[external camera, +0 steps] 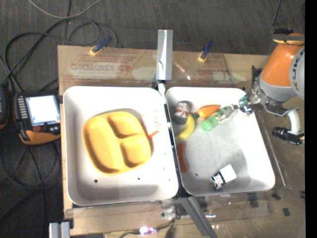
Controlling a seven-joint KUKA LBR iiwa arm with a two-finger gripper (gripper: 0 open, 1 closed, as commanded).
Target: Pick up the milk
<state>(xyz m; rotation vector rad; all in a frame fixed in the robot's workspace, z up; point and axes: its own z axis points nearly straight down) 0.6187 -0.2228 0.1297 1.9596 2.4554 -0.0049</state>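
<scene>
At right bin's (257,133) top-right corner: my claw (246,104), can't tell if open/shut | milk carton (224,175) lies near bin's front edge, well apart from claw | green bottle (218,117) just beside claw | yellow tray (117,140) in left bin (74,148)

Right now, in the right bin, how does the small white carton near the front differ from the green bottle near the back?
The white carton is boxy and mostly white with a dark end; the green bottle is long, rounded and partly clear. The carton lies alone near the bin's front; the bottle lies at the back beside the carrot and banana. The gripper sits at the bottle's far end, well away from the carton. Both lie in the right bin.
</scene>
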